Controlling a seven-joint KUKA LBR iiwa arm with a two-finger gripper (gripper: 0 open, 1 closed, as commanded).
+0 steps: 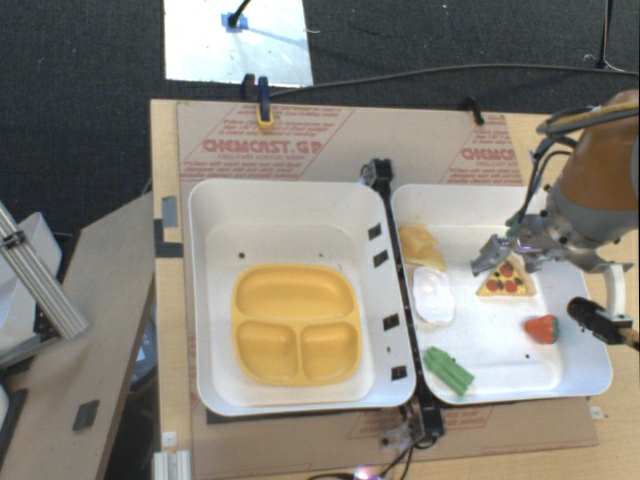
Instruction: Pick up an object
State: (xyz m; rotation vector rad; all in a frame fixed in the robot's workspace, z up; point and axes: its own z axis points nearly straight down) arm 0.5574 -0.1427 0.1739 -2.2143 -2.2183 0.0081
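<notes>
On a tan bench [300, 133], two white bins [290, 200], dark carpet [80, 68] around.

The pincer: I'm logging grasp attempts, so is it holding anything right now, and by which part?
Nothing is visibly held. The pincer hovers at the top left tip of the pizza slice in the right bin, with nothing seen between its fingers.

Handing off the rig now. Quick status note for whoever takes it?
Gripper: low over the right bin, at the pizza slice's upper left corner; finger state unclear, nothing visibly held.
Right bin also has: strawberry, green piece, white piece, pale yellow piece.
Left bin: yellow divided tray.
Done: approach only.
Left: grasp and lift an object.
</notes>
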